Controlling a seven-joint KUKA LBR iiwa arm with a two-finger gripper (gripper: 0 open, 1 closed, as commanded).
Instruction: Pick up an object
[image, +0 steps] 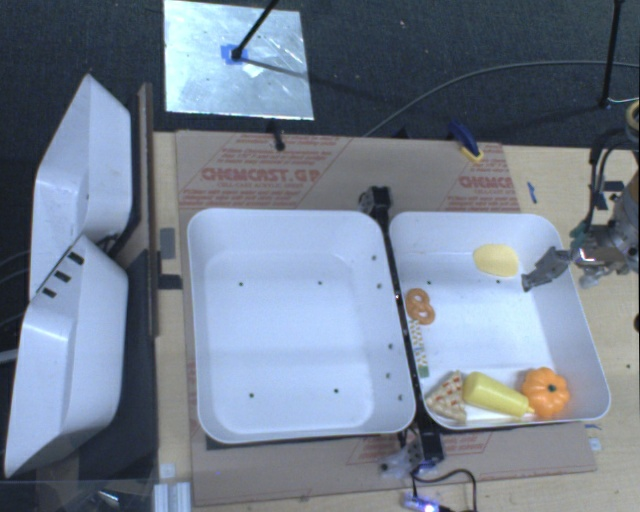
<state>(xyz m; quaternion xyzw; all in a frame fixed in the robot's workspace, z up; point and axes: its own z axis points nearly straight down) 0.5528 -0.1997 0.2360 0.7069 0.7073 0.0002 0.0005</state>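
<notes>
Smooth, perhaps plastic white bins (290, 425) sit on matt cardboard (300, 170) near a shiny metal sheet (240, 75).

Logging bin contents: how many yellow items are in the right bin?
2: a pale yellow oval piece near the far wall, and a yellow cylinder along the near wall, beside the orange pumpkin.

White bins (290, 225), orange pumpkin (545, 391), pale yellow lemon (496, 260).
</notes>
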